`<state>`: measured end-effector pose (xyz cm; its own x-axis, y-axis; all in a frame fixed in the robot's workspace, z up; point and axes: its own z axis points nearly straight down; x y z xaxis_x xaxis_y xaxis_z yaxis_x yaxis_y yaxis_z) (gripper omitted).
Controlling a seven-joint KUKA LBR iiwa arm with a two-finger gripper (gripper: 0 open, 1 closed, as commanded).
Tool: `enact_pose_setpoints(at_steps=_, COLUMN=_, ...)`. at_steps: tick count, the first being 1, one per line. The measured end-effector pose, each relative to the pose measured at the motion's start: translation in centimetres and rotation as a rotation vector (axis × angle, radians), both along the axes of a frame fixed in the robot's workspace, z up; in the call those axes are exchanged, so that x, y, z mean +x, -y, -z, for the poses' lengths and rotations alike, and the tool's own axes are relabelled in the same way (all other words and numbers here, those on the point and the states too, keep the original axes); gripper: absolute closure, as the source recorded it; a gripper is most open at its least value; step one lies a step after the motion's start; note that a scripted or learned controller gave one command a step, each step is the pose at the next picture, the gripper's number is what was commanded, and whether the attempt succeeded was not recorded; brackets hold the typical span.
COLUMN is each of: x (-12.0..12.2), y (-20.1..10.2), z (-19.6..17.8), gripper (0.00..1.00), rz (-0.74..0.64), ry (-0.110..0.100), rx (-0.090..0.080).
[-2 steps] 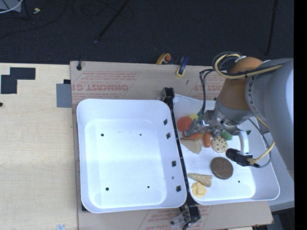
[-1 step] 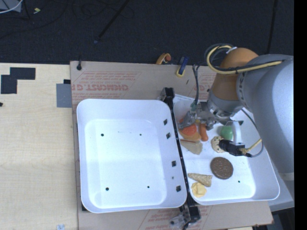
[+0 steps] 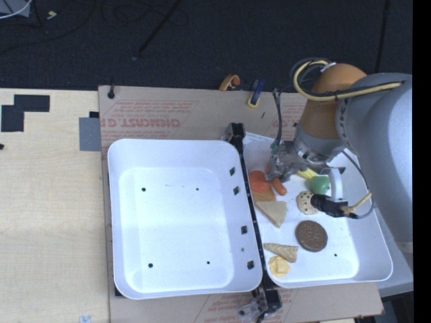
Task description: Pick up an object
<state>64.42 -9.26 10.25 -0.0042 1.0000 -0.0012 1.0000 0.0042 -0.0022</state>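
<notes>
My pincer (image 3: 277, 173) hung low in the right bin (image 3: 367, 264), over the orange piece (image 3: 261, 182) beside the tan wedge (image 3: 273, 212); I could not tell its state. Crowded neighbours risked deflecting the grasp, leaving me empty-handed.

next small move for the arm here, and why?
Probably a short straight descent. The tool sits low in the right bin, just above the orange pieces by the divider, and nothing shows between its tips. The brown disc and tan wedge lie apart, nearer the front.
</notes>
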Motion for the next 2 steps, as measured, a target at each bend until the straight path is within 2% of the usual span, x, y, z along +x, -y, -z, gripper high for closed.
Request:
enact_pose_setpoints(at_steps=1, x=-0.44, y=12.69, z=1.43, gripper=1.0, rz=0.01, ry=-0.015, rx=0.004)
enact_pose_setpoints(at_steps=2, x=-0.22, y=11.71, z=1.55, gripper=0.0, rz=0.005, ry=-0.014, rx=0.018)
